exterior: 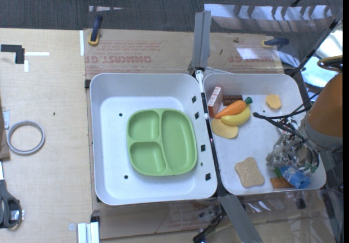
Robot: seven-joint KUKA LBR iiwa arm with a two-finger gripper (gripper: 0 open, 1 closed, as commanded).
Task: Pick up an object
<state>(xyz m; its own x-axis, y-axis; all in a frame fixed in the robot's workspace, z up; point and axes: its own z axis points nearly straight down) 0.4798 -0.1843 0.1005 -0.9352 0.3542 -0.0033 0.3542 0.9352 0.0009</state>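
A: Why did the pincer [289, 155] hang so low at the right bin's [256, 81] four o'clock corner?

B: Most likely it was lined up over the blue packet [297, 177] and orange piece [278, 183] heaped there. How far it was open, or whether it held anything, could not be told through the wiring.

A: And the other candidates?

B: The carrot [231, 108] and banana [236, 117] crowded the eleven o'clock side, the cracker [250, 172] lay at six; the green tray [162, 141] sat alone in the left bin [109, 144]
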